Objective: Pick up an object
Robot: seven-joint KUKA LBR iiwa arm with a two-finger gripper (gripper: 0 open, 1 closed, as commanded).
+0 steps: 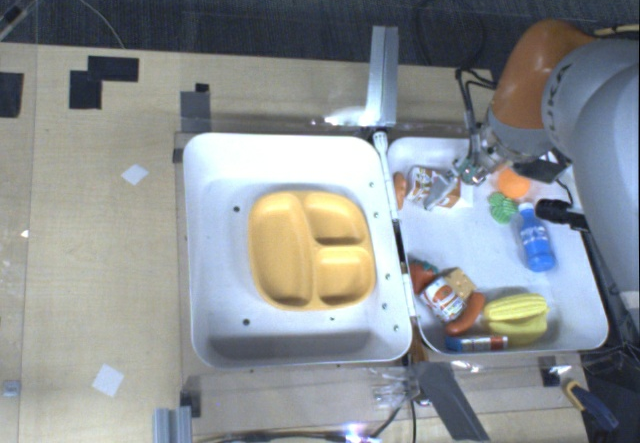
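Camera view:
Counter: we see a pale wooden counter [90, 261] carrying two white bins side by side.
Left bin: the left bin [215, 331] holds a yellow tray [305, 249] with three compartments, lying near its middle.
Right bin: the right bin [590, 326] holds the small objects.
Arm: the grey arm [600, 101] with its orange band reaches in from the right, over the far right corner of the right bin.
Gripper: we see the gripper [472, 167] low over the far part of the right bin, just beside a crinkled packet [432, 187]; we cannot tell how wide it stands, and we see nothing clearly between its tips.
Far objects: an orange ball [513, 183] lies just right of the gripper, with a green piece [501, 207] next to it.
Bottle: a blue bottle [536, 243] lies near the right wall.
Near objects: a yellow corn-like toy [516, 313], a wrapped snack [447, 295] and a marker [478, 342] lie close together along the near wall.
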